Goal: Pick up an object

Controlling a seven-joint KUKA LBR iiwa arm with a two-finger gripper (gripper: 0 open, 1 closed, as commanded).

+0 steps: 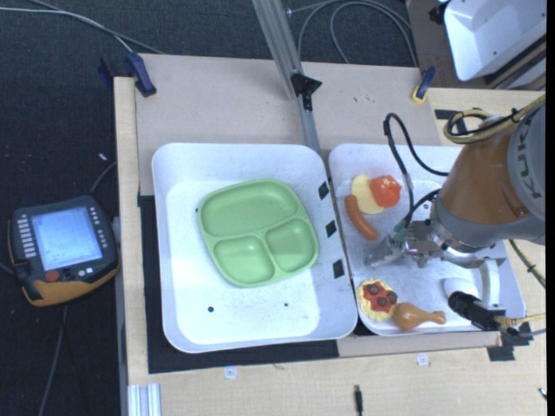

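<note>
Hovering low over the right bin point(512, 293), my claw point(381, 254) sits near the bin's middle, its grey fingers pointing toward the divider between the two bins. Whether the fingers are spread or pressed together I cannot tell; nothing shows between them. Toy food lies around it: a sausage point(361, 217) just above the claw, with a red tomato point(386, 189) resting on a pale yellow piece point(364, 194) beyond that. Below the claw, a small pizza point(377, 295) sits in the bin's near corner, touching a chicken drumstick point(416, 316) (lying flat along the front wall). The left bin point(173, 258) holds a green divided plate point(257, 230). A teach pendant point(61, 247) lies off the worktop point(217, 102), at left.
</note>
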